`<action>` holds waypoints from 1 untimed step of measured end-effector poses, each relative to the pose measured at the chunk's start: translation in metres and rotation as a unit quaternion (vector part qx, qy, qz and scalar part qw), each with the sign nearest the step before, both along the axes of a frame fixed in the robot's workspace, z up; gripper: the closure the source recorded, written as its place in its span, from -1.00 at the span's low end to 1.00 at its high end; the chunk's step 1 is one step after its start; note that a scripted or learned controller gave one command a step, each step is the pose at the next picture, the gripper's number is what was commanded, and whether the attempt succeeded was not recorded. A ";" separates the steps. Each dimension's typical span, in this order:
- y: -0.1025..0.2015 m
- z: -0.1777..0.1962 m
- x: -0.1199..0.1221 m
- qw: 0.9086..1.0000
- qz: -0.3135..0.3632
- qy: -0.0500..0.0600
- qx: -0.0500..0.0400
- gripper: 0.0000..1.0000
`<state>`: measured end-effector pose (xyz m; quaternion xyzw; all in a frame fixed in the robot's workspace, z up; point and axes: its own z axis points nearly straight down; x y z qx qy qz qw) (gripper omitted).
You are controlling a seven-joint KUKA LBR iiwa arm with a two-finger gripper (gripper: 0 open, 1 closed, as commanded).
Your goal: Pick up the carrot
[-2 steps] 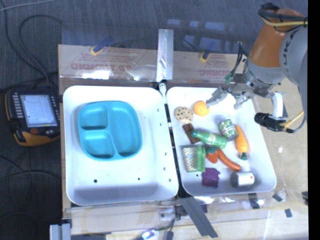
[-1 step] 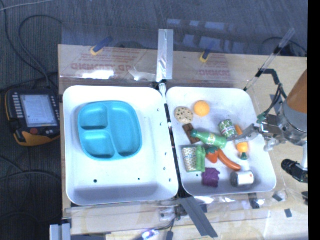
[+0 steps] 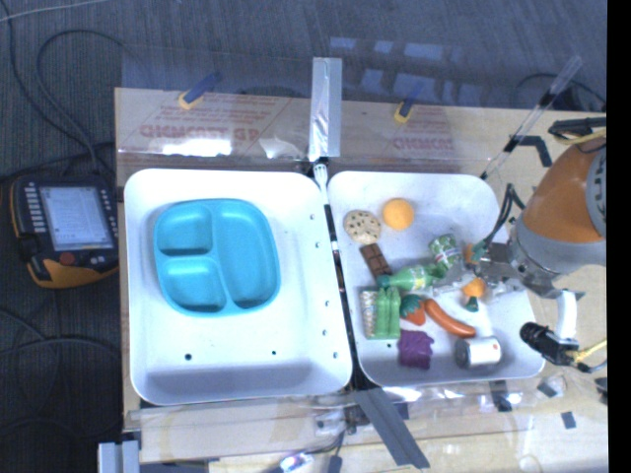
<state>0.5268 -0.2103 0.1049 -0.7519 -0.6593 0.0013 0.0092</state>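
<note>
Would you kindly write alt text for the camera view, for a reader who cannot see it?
A grey-and-orange arm reaches from the right over the right bin, its gripper near the carrot among toy foods. The left bin holds a blue tray.

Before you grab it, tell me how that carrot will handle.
The carrot looks like smooth toy plastic, so probably stiff, light and a bit slippery. Its tapered round body may roll or pivot if nudged. It lies among the green packet and can, so neighbours could shift.
</note>
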 end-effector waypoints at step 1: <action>-0.001 0.006 -0.001 1.000 -0.001 0.002 -0.001 1.00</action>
